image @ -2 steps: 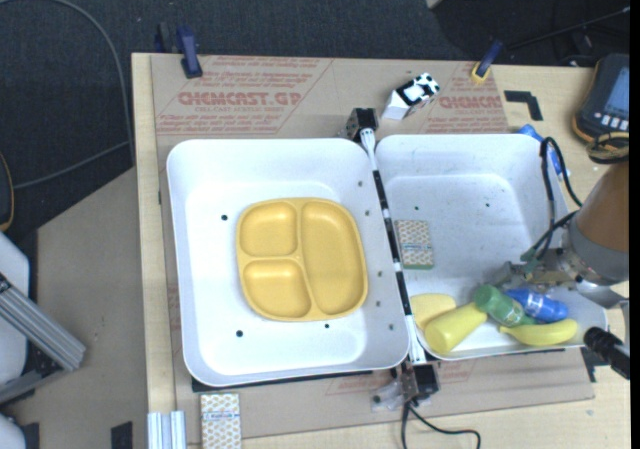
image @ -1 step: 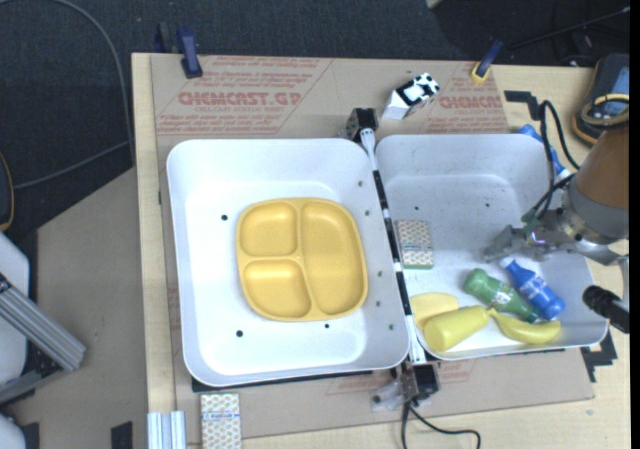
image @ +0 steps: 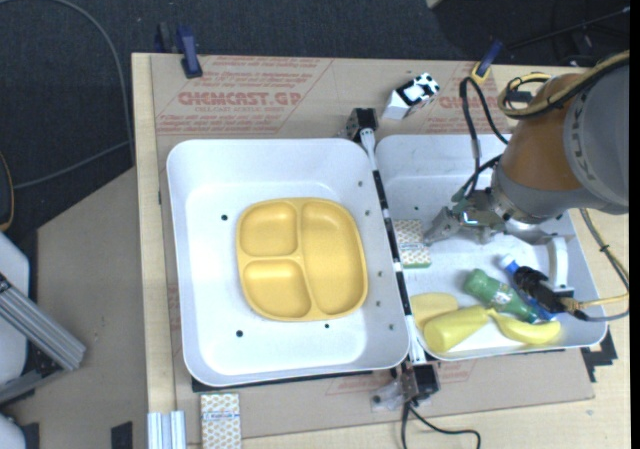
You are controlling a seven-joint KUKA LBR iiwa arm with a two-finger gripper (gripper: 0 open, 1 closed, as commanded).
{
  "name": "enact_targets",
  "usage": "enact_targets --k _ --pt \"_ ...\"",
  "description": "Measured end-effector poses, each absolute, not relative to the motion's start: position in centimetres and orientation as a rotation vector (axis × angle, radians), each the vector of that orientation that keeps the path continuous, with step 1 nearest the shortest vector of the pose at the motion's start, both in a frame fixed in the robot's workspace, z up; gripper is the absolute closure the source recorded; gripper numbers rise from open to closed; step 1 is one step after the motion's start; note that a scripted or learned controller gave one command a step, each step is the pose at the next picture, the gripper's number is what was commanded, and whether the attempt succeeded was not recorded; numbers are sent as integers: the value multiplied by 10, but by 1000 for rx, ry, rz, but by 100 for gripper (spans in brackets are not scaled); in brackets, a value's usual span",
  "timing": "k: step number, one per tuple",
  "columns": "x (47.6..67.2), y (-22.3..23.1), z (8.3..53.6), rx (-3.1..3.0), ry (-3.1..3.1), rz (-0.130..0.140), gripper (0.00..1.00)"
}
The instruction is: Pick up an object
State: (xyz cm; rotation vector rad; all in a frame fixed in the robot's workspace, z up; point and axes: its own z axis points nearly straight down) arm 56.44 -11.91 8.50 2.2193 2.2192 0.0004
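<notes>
The cardboard-topped bench (image: 260, 97) carried two white bins, the left bin (image: 200, 267) holding a yellow divided plate (image: 300, 259). In the right bin (image: 420, 162), the gripper (image: 447, 224) hovered with fingers spread and nothing between them. Near it lay a yellow banana-shaped toy (image: 485, 325) and a green bottle (image: 495, 292).

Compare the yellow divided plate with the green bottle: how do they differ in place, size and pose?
The yellow divided plate lies alone in the left bin; the green bottle lies in the right bin among other items. The plate is far larger than the bottle. The plate sits flat, compartments up; the bottle lies on its side, touching a yellow banana-like piece. Both rest apart from the pincer.
</notes>
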Motion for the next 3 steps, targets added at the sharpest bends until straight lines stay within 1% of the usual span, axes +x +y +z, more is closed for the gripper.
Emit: enact_targets --k 1,2,3 --pt "504 -130 84 2224 2222 -2 0" --pt "502 -176 84 2222 2227 5 0" --pt "503 -177 94 2220 2222 4 100"
